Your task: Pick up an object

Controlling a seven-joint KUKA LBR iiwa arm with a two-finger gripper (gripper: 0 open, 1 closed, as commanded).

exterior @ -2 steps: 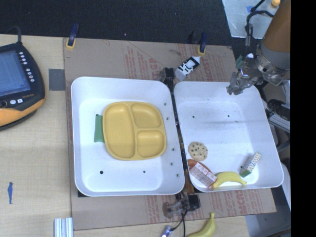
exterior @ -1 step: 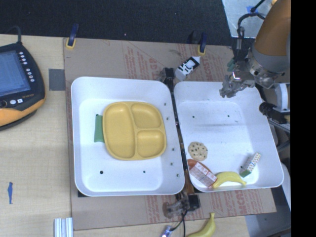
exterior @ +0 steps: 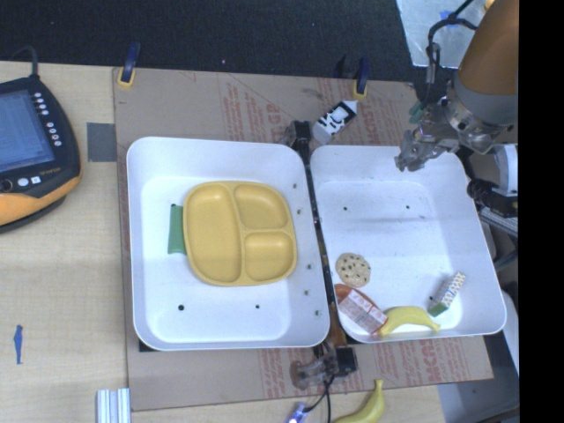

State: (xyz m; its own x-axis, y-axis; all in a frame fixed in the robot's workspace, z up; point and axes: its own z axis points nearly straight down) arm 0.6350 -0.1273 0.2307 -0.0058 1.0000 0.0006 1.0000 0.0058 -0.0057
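My gripper (exterior: 412,158) hangs over the far edge of the right bin (exterior: 405,210), with nothing seen between its fingers. At the near side of that bin lie a round cookie (exterior: 352,269), a red and white packet (exterior: 359,307), a yellow banana (exterior: 410,320) and a small striped stick-like item (exterior: 448,292). The left bin (exterior: 150,236) holds a yellow divided plate (exterior: 238,232) with a green item (exterior: 176,229) partly tucked under its left side.
A teach pendant (exterior: 31,148) lies at the bench's left. A black and white tag (exterior: 335,120) sits behind the bins. Another banana (exterior: 366,405) lies in front of the bins, near clamps and cables (exterior: 317,373).
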